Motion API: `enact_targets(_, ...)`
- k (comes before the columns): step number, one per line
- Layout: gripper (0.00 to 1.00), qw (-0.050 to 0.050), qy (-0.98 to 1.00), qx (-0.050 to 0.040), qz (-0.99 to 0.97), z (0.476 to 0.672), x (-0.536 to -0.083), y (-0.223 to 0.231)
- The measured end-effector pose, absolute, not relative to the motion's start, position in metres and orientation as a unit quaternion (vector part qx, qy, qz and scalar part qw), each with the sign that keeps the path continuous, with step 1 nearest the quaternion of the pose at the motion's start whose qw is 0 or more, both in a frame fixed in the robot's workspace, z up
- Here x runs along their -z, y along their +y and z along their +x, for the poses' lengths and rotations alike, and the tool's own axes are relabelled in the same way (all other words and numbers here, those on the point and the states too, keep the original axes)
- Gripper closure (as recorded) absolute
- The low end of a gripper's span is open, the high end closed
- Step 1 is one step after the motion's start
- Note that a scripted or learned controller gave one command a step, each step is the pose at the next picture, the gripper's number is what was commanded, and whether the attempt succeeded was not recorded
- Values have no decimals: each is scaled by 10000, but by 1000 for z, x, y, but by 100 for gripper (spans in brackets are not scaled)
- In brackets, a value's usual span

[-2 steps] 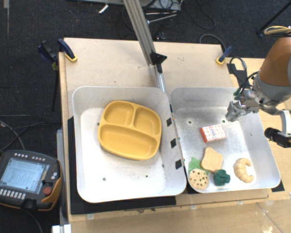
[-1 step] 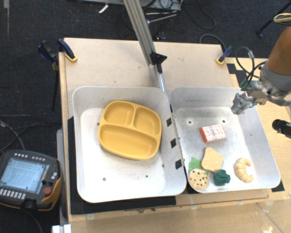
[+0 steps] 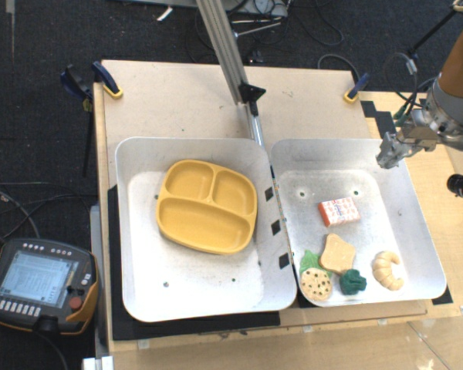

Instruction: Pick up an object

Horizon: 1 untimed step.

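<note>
Arm enters at 3 o'clock, wrist angled down-left; gripper (image 3: 389, 157) hangs over the top-right rim of the right white bin (image 3: 417, 214). Can't tell if it's open or closed. Nothing visibly held. Small red-and-white carton (image 3: 339, 210) lies in that bin, at 7 o'clock from the gripper, well apart. Yellow divided plastic plate (image 3: 207, 205) sits in the left white bin (image 3: 139, 276).

Single fixed cam above the desk (image 3: 177, 99), looking down at a slant, mid-range. Both white bins (image 3: 131, 206) fit in frame, floor visible at top and left; arm (image 3: 455, 91) enters at the right edge.
</note>
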<state>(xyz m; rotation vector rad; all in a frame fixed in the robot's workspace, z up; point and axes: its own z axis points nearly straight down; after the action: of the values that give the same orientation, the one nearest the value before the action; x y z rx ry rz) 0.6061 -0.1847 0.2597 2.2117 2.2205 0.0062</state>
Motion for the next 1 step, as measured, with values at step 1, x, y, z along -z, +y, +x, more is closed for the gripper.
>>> enact_targets(1,100,34,7083,-16,7059,608,-302,-185)
